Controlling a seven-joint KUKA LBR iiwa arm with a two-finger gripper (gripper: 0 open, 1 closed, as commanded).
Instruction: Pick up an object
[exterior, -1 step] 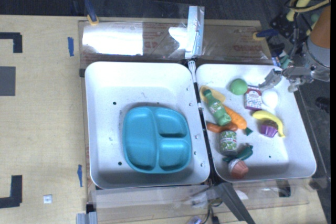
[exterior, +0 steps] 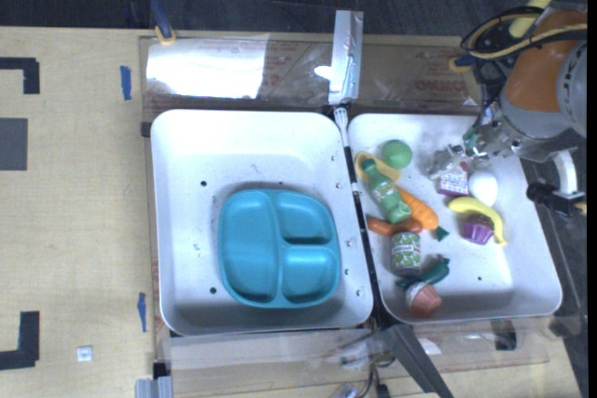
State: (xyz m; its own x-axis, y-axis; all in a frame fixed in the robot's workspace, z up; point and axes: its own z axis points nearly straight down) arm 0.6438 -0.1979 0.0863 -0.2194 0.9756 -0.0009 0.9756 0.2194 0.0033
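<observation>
Gripper (exterior: 476, 143) sits at the upper right of the right bin (exterior: 541, 280), low over the clutter; we cannot tell how it is set, since the wrist and cables cover it. We see nothing clearly in it. Just below it lies a white egg-shaped piece (exterior: 483, 189), and touching that on the left a small grey-and-pink item (exterior: 450, 171), too blurred for us to name. Below the egg: a yellow banana (exterior: 478, 212) curled over a purple piece (exterior: 478, 231). Further left we note a green ball (exterior: 396, 152), a green bottle (exterior: 384, 191), an orange carrot (exterior: 418, 210), a green can (exterior: 406, 251) and a red-and-green piece (exterior: 424, 292) near the bottom rim. The left bin (exterior: 177, 144) holds a blue divided tray (exterior: 278, 245).

We judge the egg the nearest pick: likely light hard plastic, smooth and rounded, so slippery; best taken across its narrow middle, or it could squirt out
</observation>
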